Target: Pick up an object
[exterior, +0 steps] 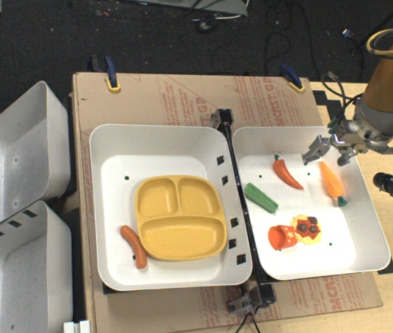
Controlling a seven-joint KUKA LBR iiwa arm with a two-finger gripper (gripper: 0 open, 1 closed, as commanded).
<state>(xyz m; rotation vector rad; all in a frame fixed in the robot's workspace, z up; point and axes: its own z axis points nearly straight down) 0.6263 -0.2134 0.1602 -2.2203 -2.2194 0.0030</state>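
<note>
Bins stood side by side on the bench [155, 96], the left bin [106, 186] holding a yellow divided plate [180, 217] with a brown sausage [134, 246] lying just beside its lower left corner. In the right bin [363, 255] lay a red chili pepper [287, 173], a green pepper [261, 198], an orange carrot [332, 182], a red tomato piece [282, 237] and a small pizza slice [307, 229] touching that tomato piece. The arm [387, 82] reached in from the right, and its claw [328, 150] hung over the upper part of the right bin, its fingers spread apart and grasping nothing. One fingertip sat near the chili pepper's upper end, the other just above the carrot's top.
</note>
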